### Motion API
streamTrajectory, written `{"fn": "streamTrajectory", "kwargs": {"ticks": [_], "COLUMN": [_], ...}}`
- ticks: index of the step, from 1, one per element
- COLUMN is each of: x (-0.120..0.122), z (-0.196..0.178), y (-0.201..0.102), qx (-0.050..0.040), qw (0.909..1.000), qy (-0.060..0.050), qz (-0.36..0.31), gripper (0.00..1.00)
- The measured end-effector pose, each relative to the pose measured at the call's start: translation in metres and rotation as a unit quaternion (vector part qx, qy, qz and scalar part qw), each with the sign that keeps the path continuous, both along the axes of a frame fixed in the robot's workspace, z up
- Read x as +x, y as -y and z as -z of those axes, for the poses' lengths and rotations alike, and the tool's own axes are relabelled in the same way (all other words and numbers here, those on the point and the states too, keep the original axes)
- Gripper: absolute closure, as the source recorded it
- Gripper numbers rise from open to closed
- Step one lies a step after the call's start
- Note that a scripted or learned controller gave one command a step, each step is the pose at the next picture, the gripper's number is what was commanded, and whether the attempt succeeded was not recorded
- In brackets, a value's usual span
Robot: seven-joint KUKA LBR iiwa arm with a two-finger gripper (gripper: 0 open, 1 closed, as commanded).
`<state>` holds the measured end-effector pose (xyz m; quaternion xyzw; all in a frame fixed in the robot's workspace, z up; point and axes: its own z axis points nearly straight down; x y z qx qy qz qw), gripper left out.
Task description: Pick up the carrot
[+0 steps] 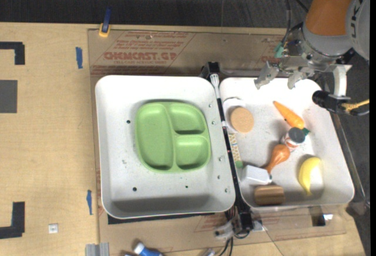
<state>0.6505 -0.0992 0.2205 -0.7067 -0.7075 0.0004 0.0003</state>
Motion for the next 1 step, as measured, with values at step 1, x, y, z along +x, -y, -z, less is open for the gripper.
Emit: {"fn": "streamTrajectory", "kwargs": {"ticks": [1], "x": [-0.0157], "z": [0.1165], "y": [0.0357], "qx": [0.0003], "qw": [1.0], "qy": [-0.006], "qz": [-0.007], "gripper": [0.0]}}
